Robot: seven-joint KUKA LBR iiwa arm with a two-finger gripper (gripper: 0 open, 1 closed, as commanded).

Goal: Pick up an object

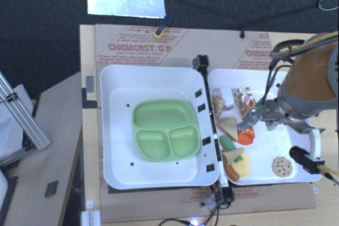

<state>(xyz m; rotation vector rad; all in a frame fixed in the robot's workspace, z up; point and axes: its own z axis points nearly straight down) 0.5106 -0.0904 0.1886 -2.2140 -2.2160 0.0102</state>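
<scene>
claw (pixel 248 123) — hemmed among toy food (pixel 239 162)

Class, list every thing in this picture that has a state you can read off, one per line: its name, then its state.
green divided tray: flat in the left bin, compartments bare
left bin: holds the tray
right bin: holds the toy foods
cookie: lying flat, apart from the rest
snack packet: lying in the bin
orange toy: just beneath the gripper
gripper: low over the food pile
</scene>
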